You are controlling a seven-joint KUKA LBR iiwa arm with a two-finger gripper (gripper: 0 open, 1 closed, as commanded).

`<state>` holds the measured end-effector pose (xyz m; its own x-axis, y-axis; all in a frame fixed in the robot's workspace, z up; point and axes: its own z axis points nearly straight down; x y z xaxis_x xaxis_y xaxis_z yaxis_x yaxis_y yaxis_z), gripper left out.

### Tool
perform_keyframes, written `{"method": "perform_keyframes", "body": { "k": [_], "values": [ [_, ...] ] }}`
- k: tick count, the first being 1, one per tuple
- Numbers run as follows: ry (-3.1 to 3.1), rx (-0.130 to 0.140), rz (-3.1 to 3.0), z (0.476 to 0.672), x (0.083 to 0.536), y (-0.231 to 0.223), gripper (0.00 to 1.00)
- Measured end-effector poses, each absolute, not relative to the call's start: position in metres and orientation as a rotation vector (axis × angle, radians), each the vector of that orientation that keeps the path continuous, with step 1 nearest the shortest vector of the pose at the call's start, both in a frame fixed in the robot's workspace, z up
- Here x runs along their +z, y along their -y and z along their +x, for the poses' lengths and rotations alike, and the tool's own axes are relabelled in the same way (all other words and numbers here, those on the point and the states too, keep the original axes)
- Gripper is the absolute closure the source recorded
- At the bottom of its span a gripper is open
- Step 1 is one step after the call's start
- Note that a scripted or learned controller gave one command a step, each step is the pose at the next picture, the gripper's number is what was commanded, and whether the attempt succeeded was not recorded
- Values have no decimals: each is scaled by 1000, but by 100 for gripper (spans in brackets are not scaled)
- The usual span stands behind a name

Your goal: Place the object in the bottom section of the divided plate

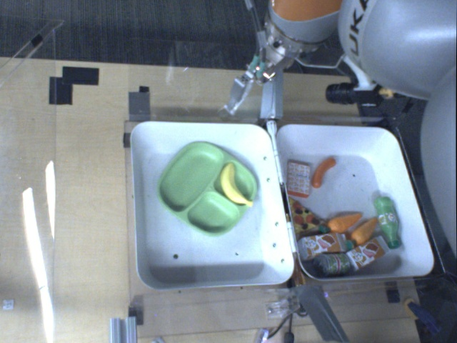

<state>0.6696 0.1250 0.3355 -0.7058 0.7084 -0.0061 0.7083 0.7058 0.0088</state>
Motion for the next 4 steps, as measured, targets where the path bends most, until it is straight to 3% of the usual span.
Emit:
{"method": "perform_keyframes", "body": {
  "k": [1,2,4],
  "values": [
    [-2781,8,1447,641,358,-103,0],
    [-2693,9,1606,669,411,-105,0],
    [-3005,6,888,663,437,-60,0]
  ]
}}
